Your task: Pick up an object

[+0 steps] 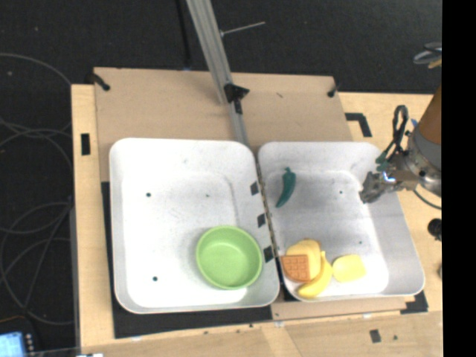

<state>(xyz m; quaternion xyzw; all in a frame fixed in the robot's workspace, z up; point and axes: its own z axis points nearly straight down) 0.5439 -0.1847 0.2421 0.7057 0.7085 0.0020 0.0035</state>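
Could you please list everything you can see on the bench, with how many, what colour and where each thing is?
bins: two, white, side by side on the bench
bowl: one, green, near corner of the left bin
pepper: one, dark green, right bin by the divider
waffle: one, orange, near end of the right bin
banana: one, yellow, beside the waffle
lemon: one, yellow, right of the banana
pole: one, grey, slanting behind the bins
gripper: one, grey, above the right bin's right side

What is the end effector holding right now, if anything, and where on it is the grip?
Nothing is held. The end effector hangs over the right bin's right side, apart from the green pepper and the yellow pieces at the near edge.
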